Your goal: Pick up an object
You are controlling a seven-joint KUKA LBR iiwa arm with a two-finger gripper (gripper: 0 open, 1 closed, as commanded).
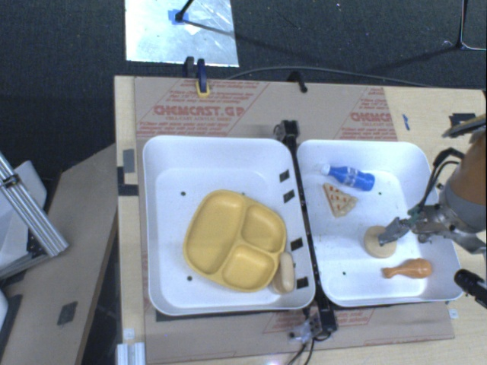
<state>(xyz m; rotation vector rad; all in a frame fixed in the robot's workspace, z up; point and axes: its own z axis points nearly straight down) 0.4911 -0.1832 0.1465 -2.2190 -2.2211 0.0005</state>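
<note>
Gripper (pixel 389 234) poised at the round tan disc (pixel 377 242) in the right white bin (pixel 411 157), lower right of frame.

Its finger tips touch the disc's rim, apparently lining up a grasp; whether they are clenched or released, I cannot tell.

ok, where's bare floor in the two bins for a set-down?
Left bin: free along the far wall and left wall, around the yellow divided tray. Right bin: free at the near-left corner. Crowded: blue bottle, pizza slice toy, round disc under the gripper, orange drumstick.
</note>
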